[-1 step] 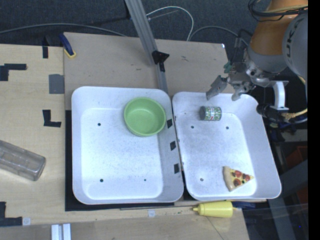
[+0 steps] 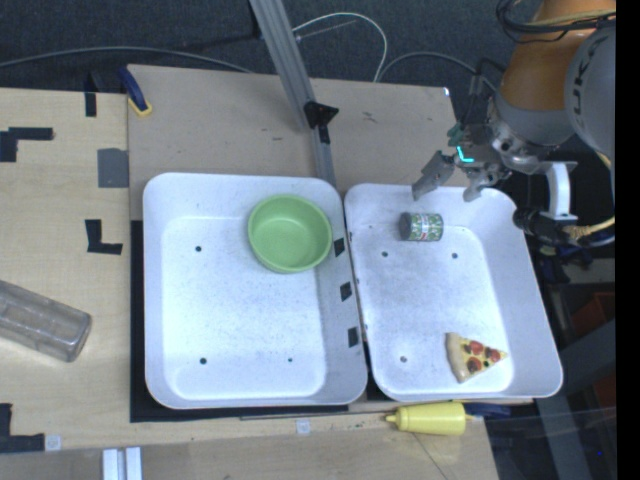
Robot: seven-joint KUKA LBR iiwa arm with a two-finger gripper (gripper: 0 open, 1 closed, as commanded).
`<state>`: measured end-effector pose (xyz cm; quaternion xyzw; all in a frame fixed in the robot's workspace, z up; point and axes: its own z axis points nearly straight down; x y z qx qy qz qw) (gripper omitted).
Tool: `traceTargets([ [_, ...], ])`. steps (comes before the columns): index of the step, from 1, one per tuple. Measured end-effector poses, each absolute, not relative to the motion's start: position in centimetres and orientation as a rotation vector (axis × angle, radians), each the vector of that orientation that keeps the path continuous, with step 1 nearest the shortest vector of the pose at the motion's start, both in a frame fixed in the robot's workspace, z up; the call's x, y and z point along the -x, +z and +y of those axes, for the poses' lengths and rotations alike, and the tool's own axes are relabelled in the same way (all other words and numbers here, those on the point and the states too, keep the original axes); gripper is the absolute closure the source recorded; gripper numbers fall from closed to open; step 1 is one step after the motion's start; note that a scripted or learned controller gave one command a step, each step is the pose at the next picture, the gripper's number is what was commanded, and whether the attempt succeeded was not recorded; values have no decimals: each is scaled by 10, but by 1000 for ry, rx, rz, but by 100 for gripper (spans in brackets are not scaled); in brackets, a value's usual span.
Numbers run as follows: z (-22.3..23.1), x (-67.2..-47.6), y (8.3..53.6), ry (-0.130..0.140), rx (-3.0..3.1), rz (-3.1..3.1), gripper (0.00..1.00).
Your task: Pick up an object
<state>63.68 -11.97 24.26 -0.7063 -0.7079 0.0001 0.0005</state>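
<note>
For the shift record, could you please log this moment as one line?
gripper: open, above right bin's far edge | holding: nothing | nearest: small can on its side | pizza slice: near corner

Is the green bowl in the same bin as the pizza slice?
No: the green bowl sits in the left bin, the pizza slice in the right bin.

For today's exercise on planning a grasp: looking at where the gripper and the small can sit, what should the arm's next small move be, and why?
Probably a short move toward the front of the bench and down. The gripper hangs open above the right bin's far rim, holding nothing, and the small can lies on its side just in front of it, the nearest object.
</note>
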Motion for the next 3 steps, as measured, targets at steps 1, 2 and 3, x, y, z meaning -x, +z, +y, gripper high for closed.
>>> traceTargets([
  [1, -119, -635, 177, 9, 2215, -2220, 0],
  [2, -116, -640, 119, 20, 2210, -2211, 0],
  [3, -117, -635, 87, 25, 2211, -2207, 0],
])
